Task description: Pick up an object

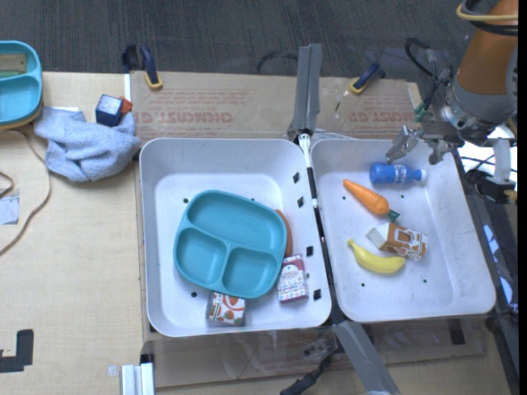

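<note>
two white bins (156,220), two blue trays (230,243), three small cartons (292,280), one carrot (366,197), one banana (375,258), one bottle (394,174)

I work in a robot lab, not in a home. My bench (74,245) is a plain board covered with brown cardboard (222,105), and clamps (148,66) hold it at the far edge. Two white bins (152,220) sit side by side in a metal frame (308,89). Toy food such as a plastic banana (375,259) and a carrot (366,196) lies there, and cables (428,60) hang near my grey and orange arm (486,52).
</note>
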`<act>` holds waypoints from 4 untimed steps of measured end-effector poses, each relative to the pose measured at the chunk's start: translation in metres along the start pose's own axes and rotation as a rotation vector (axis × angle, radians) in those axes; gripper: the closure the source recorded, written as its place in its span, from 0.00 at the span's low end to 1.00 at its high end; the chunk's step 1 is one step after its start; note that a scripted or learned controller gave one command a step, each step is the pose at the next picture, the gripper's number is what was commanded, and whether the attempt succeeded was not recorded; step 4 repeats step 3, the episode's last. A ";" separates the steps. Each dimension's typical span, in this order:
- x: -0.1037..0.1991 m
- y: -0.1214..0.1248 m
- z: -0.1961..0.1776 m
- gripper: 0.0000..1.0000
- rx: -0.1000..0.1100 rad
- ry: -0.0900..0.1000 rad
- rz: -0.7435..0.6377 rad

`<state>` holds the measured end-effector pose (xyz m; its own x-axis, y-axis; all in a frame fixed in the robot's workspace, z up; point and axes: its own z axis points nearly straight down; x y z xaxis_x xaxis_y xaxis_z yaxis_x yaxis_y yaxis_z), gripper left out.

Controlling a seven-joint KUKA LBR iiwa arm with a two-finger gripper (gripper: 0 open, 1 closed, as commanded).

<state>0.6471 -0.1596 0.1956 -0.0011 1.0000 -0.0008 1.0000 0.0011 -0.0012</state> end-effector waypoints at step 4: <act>0.084 -0.075 0.004 1.00 0.001 0.000 0.078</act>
